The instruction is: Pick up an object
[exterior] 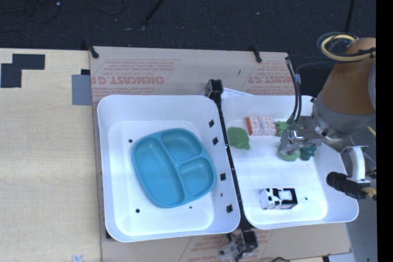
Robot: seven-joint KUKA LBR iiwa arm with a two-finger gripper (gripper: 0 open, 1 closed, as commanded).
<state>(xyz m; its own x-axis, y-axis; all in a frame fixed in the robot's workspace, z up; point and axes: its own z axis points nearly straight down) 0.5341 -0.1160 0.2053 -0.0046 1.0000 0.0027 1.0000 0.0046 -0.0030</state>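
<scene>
White bins x2 side by side on cardboard sheet [153,73]. Left bin [113,132] holds blue divided plate [174,166], 3 compartments, lying flat, roughly centred.

My gripper [293,145] is down in right bin [341,205], toward its far right side, arm coming in from the right w/ orange band above the wrist. Fingers: can't tell how they stand, metal tip is bunched up w/ green stuff and too small to read.

Light green object [287,153] sits right at my tip, touching or just under it. Can't confirm it's between the fingers, so not calling it held.

Other items in right bin:
- green leafy piece [239,138] near the divider, well left of me
- red/white box [260,125] towards far wall, btwn leafy piece and my tip
- black/white cow-pattern toy [277,198] near the front wall, apart from everything else
</scene>
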